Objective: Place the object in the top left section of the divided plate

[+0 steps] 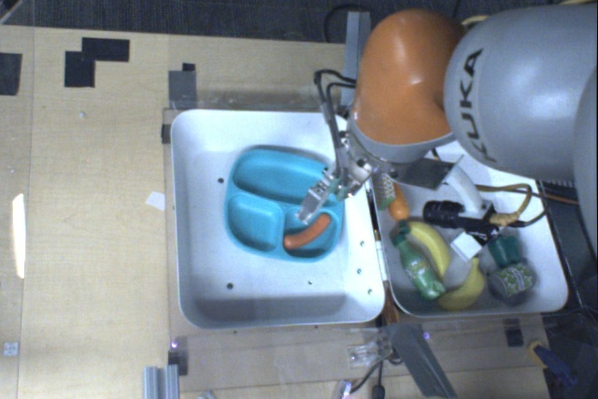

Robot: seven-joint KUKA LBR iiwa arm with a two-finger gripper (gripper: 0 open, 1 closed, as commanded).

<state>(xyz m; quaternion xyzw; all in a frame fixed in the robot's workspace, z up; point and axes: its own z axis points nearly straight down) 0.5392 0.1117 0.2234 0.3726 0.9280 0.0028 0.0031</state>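
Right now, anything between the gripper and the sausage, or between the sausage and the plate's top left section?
Nothing visible. The gripper sits right over the sausage, which lies in the lower right section of the blue divided plate. Only the plate's low divider ridges separate it from the bare top left section.

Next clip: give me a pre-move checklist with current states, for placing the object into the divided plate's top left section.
1. Blue divided plate inside left bin: ok.
2. Sausage in top left section: not ok; it lies in the lower right section.
3. Pincer over the sausage: ok.
4. Sausage held: cannot tell.
5. Banana and green bottle lie apart in right bin: ok.
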